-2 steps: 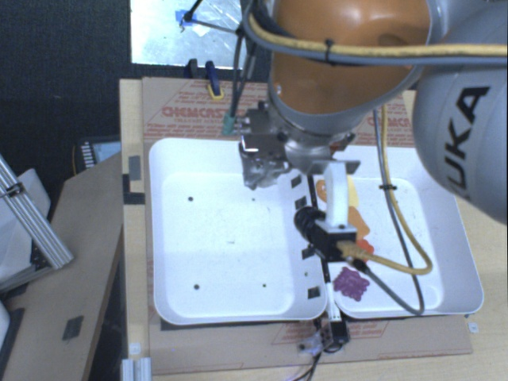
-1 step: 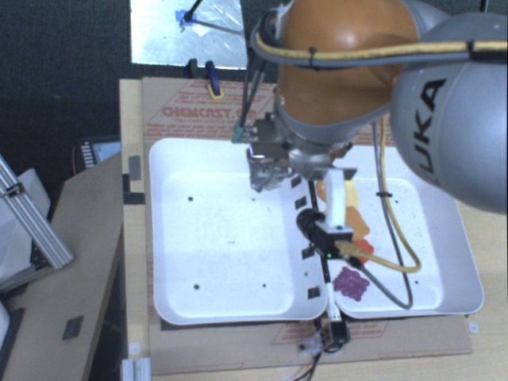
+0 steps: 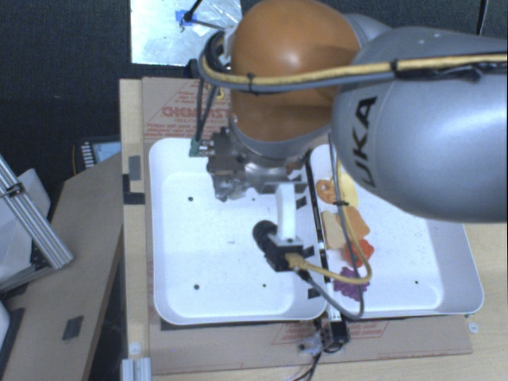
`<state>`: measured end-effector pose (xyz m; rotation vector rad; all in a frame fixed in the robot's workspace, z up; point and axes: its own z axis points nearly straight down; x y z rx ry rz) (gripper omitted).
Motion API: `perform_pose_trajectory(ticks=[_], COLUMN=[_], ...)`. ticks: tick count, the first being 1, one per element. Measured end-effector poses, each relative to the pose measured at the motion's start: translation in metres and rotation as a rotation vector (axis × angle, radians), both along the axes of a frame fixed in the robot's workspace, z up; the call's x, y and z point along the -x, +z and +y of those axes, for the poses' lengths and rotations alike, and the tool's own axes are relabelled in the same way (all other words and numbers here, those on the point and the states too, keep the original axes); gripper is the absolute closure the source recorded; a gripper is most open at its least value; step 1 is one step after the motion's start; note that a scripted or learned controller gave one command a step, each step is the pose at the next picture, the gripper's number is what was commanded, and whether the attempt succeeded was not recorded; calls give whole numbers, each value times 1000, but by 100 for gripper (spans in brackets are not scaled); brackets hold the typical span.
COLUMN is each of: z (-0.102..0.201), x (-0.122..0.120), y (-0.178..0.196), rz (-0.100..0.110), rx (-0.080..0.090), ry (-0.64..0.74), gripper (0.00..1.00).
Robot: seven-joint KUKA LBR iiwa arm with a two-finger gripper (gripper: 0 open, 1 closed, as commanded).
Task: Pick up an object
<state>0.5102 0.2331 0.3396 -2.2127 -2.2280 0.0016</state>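
Observation:
My gripper (image 3: 228,182) hangs over the back middle of the left bin (image 3: 184,286), under the big orange wrist band that hides most of it. Nothing shows beneath it but bare white bin floor. The objects lie in the right bin (image 3: 429,284), along its left side: an orange piece (image 3: 325,188) at the back, a tan-orange piece (image 3: 355,224) in front of it, a small red piece (image 3: 363,251), and a purple piece (image 3: 349,281) nearest the front. The arm covers the back of that bin.
Both bins rest on a cardboard sheet (image 3: 171,113) on the bench. A silvery sheet (image 3: 163,22) lies at the back left. Metal framing (image 3: 32,228) stands off the bench's left edge.

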Motion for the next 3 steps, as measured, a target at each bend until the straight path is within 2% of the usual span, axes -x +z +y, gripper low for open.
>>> perform_pose_trajectory(ticks=[1,2,3], z=[-110,-115,-114], x=[24,23,23], y=[-27,83,88], rz=[1,-15,-7], rx=[4,-3,-1], ry=[-16,-4,0], gripper=[100,100,100])
